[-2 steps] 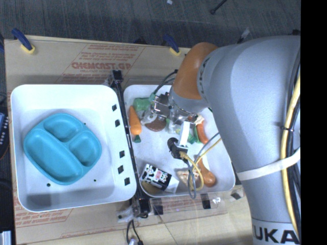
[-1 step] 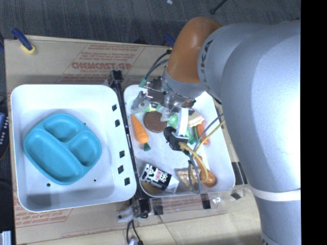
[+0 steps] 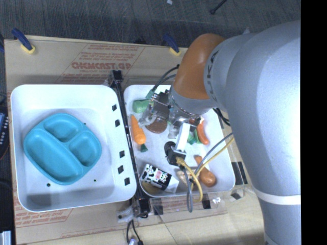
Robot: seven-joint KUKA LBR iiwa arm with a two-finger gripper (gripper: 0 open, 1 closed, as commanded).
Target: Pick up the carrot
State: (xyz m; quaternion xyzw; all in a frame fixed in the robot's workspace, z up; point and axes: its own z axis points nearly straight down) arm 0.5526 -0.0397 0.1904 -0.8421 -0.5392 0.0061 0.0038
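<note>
1. Camera view: tabletop (image 3: 92, 60) carries two white bins side by side; left bin (image 3: 30, 101), right bin (image 3: 225, 180).
2. Arm (image 3: 265, 101) comes in from the right and covers most of the right bin's far and right side; little open room there. Left bin has free floor around its tray.
3. Claw (image 3: 162, 111) sits low over the right bin's upper middle; cannot tell whether it grips anything.
4. Carrot (image 3: 137, 130) lies in the right bin near its left wall, just left of the claw, green end toward the near side.
5. Left bin: blue divided tray (image 3: 61, 147).
6. Right bin also: green item (image 3: 140, 106) at far left, black-and-white box (image 3: 155, 176) at near edge, orange sausage-like piece (image 3: 203, 134), brown rounded item (image 3: 207, 178).
</note>
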